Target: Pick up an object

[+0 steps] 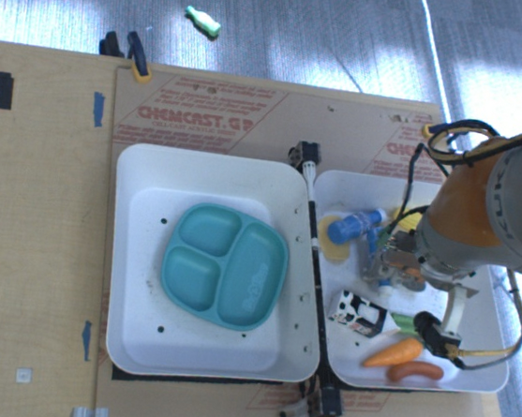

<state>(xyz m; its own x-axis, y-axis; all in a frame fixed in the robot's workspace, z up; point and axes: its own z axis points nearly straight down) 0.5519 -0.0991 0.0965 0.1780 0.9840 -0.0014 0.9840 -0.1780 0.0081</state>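
On the left side of the worktop [20, 249], the left bin [132, 263] holds a teal divided plate [225, 266] lying flat near its middle, with three compartments facing up. Just beside it, across the shared rim, the right bin [486, 372] carries the loose things: a blue bottle [353, 226] lying on its side near the upper left, partly over a pale yellow round piece [333, 250]; a small black-and-white patterned item [359, 311] lower down; and, near the front wall, an orange carrot [391, 352] touching a reddish sausage-shaped toy [416, 371]. A thin green piece [402, 318] lies between the patterned item and the arm. Over the middle of this bin, the arm [498, 204] reaches in from the right, its orange band above the wrist, and the fingers [388, 266] sit low among the things just right of the blue bottle; whether they are spread or pinching anything I cannot tell.
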